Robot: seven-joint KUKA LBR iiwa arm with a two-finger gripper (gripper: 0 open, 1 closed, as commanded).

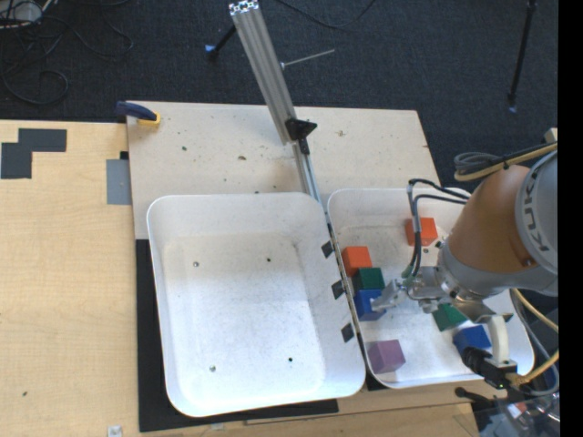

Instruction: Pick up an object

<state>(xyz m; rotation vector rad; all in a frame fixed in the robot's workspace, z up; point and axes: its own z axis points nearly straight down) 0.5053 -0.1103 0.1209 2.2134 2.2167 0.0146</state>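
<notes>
There, operator, you had the arm [496, 235] reaching in from the right and bent low over the right bin [383, 206], with the jaws [393, 296] down among the blocks near that bin's left wall. Whether they were apart or together you could not tell from this slant; the metal at the tip blurred into the clutter, and nothing showed plainly between them, so you had no grounds to call it a hold. Your candidates were bunched tight: an orange block [356, 259] sat against the divider, a green block [369, 278] touched it on the near side, and a blue block [367, 303] lay just below, right beside the tip. That crowding along the wall was likely why the wrist came in tilted, I'd judge, since a straight drop would have struck a neighbour. A purple block [386, 354] sat apart near the front rim, a second orange block [422, 232] stood alone toward the back, and a dark green piece [448, 317] and another blue one [473, 338] lay partly hidden under the wrist. The left bin [182, 244] on the bench [228, 144] held no blocks. You'd have reckoned the pick not yet made.
</notes>
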